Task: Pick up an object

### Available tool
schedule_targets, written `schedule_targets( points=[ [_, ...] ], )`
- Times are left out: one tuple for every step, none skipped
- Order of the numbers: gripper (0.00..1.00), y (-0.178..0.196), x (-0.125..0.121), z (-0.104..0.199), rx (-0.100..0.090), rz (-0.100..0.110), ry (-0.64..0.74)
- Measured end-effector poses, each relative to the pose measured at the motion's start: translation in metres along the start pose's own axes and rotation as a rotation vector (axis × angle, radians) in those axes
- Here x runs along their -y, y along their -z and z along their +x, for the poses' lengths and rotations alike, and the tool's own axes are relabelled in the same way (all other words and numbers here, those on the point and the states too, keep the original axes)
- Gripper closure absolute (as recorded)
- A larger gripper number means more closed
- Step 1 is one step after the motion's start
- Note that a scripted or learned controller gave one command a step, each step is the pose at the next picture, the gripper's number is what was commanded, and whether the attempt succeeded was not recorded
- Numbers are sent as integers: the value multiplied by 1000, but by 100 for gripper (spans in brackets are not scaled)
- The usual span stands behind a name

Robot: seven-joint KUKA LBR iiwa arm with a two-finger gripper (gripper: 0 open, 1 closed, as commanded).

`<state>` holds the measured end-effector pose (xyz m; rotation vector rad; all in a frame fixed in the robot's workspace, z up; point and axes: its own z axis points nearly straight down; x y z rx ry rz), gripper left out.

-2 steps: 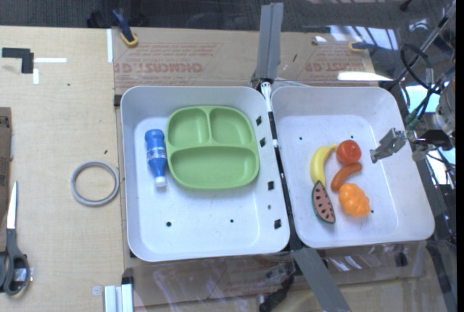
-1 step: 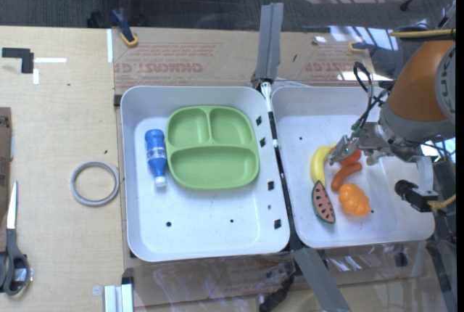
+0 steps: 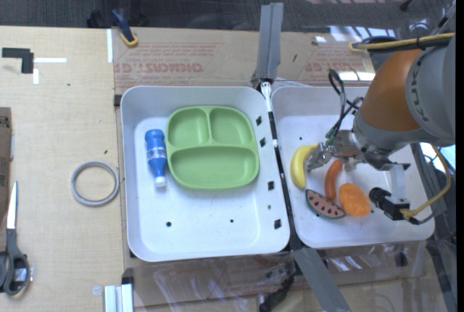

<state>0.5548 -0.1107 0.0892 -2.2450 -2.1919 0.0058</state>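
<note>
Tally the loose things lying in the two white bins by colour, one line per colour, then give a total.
Green: 1, the green three-compartment plastic plate in the left bin
Blue: 1, the small blue plastic bottle beside the plate
Yellow: 1, the yellow toy banana in the right bin
Orange: 2, the slim orange carrot-like piece and the round orange piece
Red: 1, the red watermelon slice
Total: 6

In the right bin (image 3: 304, 227) four toy foods lie close together: a yellow banana (image 3: 299, 165) curved on its side at the left, an orange carrot-like piece (image 3: 333, 178) slanting beside it, a round orange fruit (image 3: 354, 199) just right of that, and a red watermelon slice (image 3: 324, 204) with a dark green rind below. The slice touches the round fruit.
</note>
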Motion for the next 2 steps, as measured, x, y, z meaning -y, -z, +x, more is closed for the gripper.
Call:
schedule_targets(
  points=[
    [100, 7, 1, -2, 0, 4, -3],
    [100, 100, -7, 79, 1, -1, -38]
  ],
)
